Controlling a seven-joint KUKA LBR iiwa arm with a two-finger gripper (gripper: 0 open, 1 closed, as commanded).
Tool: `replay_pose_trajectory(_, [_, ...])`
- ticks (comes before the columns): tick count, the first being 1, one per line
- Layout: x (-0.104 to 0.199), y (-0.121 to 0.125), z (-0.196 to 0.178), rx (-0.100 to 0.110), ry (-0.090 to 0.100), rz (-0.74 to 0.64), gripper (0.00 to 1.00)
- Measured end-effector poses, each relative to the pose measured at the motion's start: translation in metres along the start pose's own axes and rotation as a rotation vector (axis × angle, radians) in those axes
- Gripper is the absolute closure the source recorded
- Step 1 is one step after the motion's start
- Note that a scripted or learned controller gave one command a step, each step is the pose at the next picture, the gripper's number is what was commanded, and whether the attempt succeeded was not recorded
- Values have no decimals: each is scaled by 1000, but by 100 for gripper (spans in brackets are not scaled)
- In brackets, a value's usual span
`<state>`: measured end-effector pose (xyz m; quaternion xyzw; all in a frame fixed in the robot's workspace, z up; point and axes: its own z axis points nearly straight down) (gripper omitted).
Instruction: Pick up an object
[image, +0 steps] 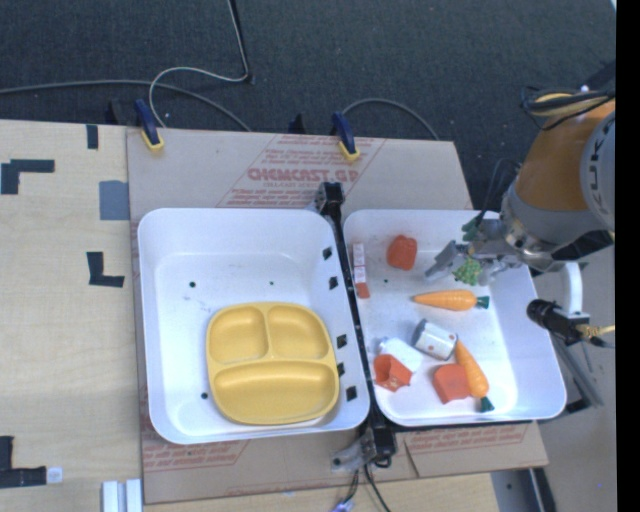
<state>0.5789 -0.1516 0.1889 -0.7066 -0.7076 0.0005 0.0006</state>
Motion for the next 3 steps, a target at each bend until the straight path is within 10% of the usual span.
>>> replay_pose_trajectory(1, [33,87,103,-6,0,-2,0])
replay_pose_trajectory(2, [32,87,93,-4,-3,-2,100])
replay_pose_trajectory(3, [91,40,4,-2,0,-2,100])
